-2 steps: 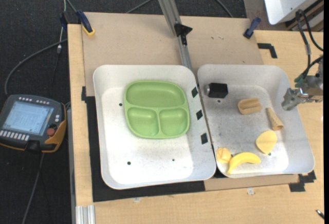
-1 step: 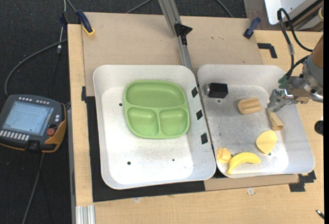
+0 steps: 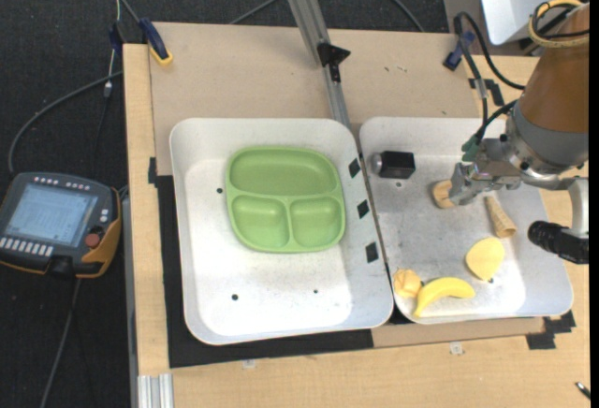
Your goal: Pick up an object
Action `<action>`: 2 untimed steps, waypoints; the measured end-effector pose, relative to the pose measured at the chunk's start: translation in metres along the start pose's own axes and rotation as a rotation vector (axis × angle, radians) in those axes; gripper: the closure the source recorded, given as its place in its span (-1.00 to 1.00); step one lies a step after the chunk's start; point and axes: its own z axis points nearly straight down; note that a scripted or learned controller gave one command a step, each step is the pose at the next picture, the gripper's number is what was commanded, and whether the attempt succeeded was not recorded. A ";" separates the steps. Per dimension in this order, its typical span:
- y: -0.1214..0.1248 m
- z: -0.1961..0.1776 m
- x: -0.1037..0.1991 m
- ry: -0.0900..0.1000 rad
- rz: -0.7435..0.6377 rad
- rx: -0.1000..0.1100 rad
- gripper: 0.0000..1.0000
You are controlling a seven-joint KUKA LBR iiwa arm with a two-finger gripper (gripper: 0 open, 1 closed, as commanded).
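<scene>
The arm reaches in from the right over the right bin [image 3: 552, 298], wrist pointing down, with the gripper [image 3: 465, 186] lowered onto a tan cylindrical piece [image 3: 442, 194] near the bin's centre; finger opening and grasp cannot be determined.

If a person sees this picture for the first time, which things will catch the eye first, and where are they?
First the green divided plate, alone in the middle of the left bin. Then the yellow banana near the front edge of the right bin, and the arm's hand low over that bin, at a small tan piece.
</scene>
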 end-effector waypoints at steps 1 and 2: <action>-0.015 0.002 0.057 -0.001 0.001 0.002 1.00; -0.016 0.004 0.121 -0.001 0.000 0.001 1.00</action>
